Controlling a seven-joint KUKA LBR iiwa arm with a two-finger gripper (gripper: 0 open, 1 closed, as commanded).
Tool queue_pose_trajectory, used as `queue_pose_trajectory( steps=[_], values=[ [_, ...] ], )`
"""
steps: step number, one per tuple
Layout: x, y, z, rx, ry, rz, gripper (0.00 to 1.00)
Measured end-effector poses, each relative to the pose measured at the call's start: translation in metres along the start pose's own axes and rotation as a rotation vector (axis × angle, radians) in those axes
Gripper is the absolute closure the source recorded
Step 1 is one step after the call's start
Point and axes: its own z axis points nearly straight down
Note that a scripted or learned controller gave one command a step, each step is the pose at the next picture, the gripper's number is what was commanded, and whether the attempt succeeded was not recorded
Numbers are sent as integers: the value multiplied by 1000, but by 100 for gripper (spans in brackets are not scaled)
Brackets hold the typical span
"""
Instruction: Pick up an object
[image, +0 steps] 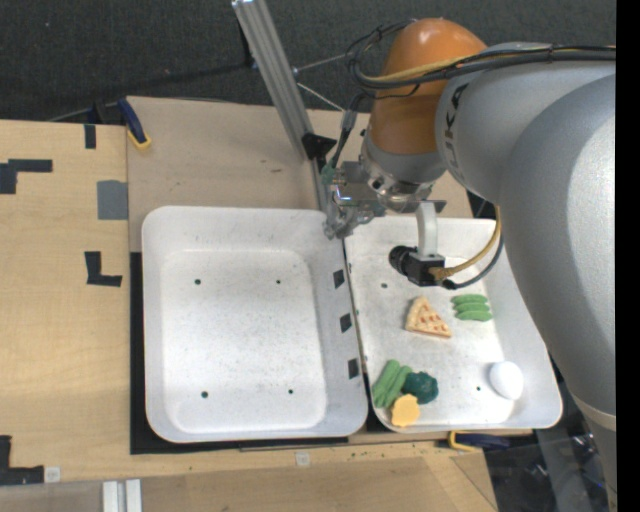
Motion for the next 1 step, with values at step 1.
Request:
queue_pose_trajectory(
  steps=[1],
  values=[
    [51, -8, -11, -1, 0, 0, 100]
  ],
)
